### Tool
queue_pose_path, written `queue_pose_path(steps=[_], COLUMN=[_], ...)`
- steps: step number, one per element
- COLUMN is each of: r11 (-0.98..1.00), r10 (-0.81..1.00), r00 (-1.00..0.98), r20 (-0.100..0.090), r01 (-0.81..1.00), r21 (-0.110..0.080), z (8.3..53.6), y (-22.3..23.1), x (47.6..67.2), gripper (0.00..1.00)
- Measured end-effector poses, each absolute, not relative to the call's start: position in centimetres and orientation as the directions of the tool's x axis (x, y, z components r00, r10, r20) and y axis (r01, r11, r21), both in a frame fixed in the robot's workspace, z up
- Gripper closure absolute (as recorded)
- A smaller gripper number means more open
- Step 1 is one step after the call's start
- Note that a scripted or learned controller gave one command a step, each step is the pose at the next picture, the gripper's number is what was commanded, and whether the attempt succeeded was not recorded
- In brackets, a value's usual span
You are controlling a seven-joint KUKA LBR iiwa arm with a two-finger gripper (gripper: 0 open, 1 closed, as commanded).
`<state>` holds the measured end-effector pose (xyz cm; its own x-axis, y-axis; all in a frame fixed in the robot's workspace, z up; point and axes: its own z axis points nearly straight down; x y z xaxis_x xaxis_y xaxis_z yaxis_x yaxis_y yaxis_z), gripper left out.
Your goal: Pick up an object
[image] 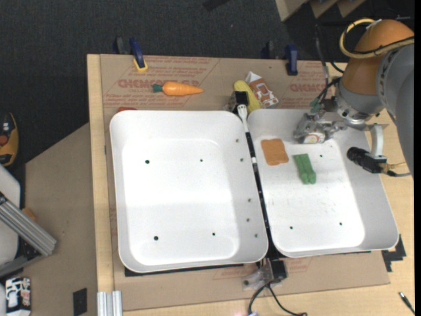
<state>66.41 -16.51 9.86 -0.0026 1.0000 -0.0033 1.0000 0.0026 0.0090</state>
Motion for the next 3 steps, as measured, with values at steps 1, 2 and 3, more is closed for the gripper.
queue_pose_path(steps=[1,2,3], r11=[0.005,0.004,0.009], r10=[1.000,1.000,1.000], r00=[-0.005,-0.004,-0.009], r20=[0.000,0.002,0.005], r01=[1.000,1.000,1.000], r21=[0.009,0.001,-0.006], z=[16.2,19.7,18.4], y=[-11.3,-7.6,1.7], x=[66.9,64.6,61.7], gripper=[1.00,1.00,1.00])
